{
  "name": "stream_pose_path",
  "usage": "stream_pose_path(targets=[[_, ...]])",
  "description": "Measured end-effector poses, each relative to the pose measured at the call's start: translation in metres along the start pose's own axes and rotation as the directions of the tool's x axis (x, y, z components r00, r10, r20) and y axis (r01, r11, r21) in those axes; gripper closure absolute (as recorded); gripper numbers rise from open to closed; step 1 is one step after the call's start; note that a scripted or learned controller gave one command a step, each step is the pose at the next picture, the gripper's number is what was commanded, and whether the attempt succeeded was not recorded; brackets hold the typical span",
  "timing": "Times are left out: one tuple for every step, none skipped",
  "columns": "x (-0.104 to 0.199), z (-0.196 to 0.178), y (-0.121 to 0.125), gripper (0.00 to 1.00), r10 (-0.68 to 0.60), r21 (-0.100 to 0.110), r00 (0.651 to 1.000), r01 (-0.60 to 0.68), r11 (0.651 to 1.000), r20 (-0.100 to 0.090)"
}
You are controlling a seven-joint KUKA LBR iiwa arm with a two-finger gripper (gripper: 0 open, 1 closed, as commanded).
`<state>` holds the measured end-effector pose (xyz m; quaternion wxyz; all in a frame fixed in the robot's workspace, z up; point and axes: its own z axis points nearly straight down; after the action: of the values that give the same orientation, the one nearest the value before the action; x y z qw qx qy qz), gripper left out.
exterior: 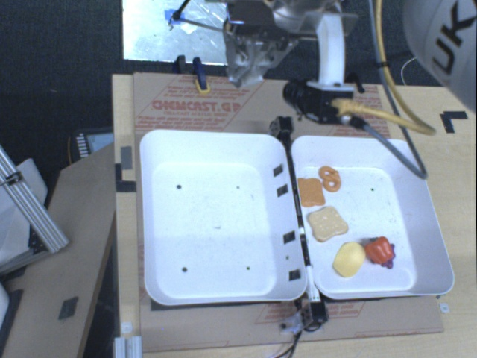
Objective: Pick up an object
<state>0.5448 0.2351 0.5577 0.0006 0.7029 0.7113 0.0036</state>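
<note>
1. Left bin (209, 222): white, shallow, sits toward the bench's (97, 222) left side. No task item lies in it.
2. Cardboard sheet (186, 104) under both bins, at the bench's far edge: red print reads "CHEMCAST GP", as far as legible.
3. Gripper (246, 69): raised above the far edge of the bench, beyond the left bin's far right corner, well apart from every item. Blurred; cannot tell whether it is open or closed. Nothing visible in its grasp.
4. Right bin (417, 222): candidates are clustered toward its left wall and near edge. Pretzel (329, 177) farthest back; orange cracker (311, 192) just beside it; tan toast slice (327, 223) nearer; yellow lemon (349, 259) by the near edge; red pepper (380, 250) just right of the lemon.
5. Step, judged: pre-approach, no target engaged yet. Next move calls for travelling over the right bin and descending on one item; the lemon looks bulkiest and easiest to pinch.
6. Arm (447, 28), far right corner: partial letters "UK" readable.
</note>
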Motion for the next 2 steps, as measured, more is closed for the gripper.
stream_pose_path(targets=[[0.000,-0.011,0.000,1.00,-0.003,-0.002,1.000,0.003,1.000,-0.002],[0.001,-0.022,0.000,1.00,-0.007,-0.004,1.000,0.007,1.000,-0.004]])
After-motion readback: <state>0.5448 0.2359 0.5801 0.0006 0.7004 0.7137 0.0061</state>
